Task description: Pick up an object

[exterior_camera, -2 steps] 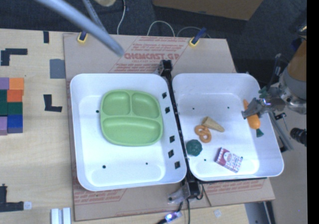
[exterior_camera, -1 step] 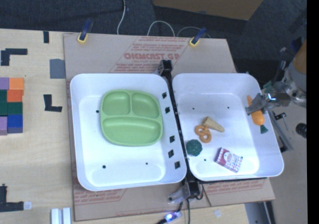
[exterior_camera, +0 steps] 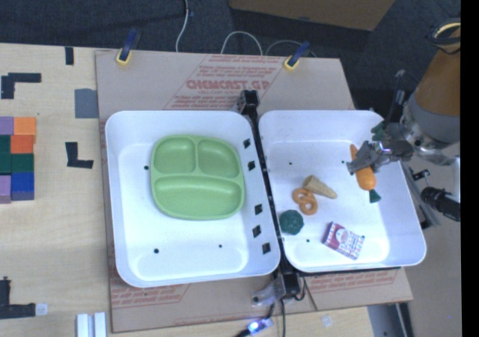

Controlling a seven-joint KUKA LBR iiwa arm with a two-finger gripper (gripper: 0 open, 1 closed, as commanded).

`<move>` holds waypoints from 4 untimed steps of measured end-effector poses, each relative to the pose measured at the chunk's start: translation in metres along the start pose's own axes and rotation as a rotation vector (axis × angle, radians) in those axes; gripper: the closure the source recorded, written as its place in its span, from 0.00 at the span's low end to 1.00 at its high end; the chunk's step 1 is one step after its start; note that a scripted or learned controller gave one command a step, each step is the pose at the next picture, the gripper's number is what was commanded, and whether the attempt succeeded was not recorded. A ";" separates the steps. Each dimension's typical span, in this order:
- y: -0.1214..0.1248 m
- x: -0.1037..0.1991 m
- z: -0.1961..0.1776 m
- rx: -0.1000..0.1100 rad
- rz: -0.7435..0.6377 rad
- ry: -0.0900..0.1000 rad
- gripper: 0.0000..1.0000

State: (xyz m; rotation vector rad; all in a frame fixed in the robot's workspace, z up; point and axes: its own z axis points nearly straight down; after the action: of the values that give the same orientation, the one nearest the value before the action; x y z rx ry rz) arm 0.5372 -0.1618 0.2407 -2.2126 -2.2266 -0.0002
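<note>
Tool point(exterior_camera: 364, 163) over the right bin point(exterior_camera: 397, 253), its fingers pinching an orange carrot point(exterior_camera: 366, 177); cone point(exterior_camera: 320, 187), pretzel point(exterior_camera: 304, 201) and broccoli point(exterior_camera: 291, 222) lie to its left.

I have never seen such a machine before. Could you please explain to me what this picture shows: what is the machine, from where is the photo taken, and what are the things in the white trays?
One fixed camera looks down at a slant on a bench. The machine is a robot arm reaching in from the picture's right; its gripper is a two-finger hand. It hangs over the right bin, right at a toy carrot; I cannot tell whether it holds it. That bin also contains a pretzel, a cone-shaped piece, a green broccoli-like toy and a small red packet. The left bin holds a green divided plate. The job is picking up an object.
</note>
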 end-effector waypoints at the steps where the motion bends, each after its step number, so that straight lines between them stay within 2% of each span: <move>1: -0.012 0.045 0.010 0.003 0.001 0.000 1.00; 4: -0.035 0.199 0.026 0.004 0.000 -0.001 1.00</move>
State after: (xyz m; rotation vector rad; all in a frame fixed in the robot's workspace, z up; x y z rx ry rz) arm 0.5006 0.0371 0.2154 -2.2106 -2.2250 0.0054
